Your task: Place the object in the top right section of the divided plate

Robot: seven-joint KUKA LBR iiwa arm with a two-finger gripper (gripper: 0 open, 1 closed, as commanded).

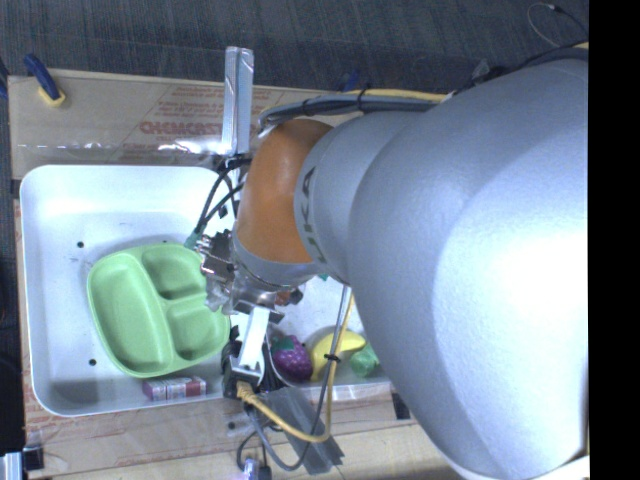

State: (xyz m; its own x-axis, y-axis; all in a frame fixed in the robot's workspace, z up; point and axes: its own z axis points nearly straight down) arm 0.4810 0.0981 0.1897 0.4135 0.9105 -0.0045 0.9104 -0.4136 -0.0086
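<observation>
In the left bin (50, 218): the green divided plate (125, 318) lies flat at centre-left of the frame, with one long well on its left and two smaller wells on its right.
Its top right section (172, 266): the upper of the two small wells, bare, just left of the wrist (275, 198).
The gripper (222, 286): it hangs at the plate's right rim, near the ridge between the two small wells. The wrist hides it, so I cannot tell whether it is apart, together or clamped on something.
The object: I cannot tell which thing is meant, nor whether the gripper carries it.
Loose things: purple grapes (293, 360) and a yellow fruit (338, 346) lie in the right bin (355, 390) at lower centre. A red-and-white packet (175, 389) lies just below the plate.
Step in hand: probably lining up over the plate for the drop.
Doing it well: move up and left in the frame until centred over the upper well, clear of the ridge. Descend close to the well's floor before letting go, then lift straight up.
Risk: a release from here could land on the rim or in the lower well.
</observation>
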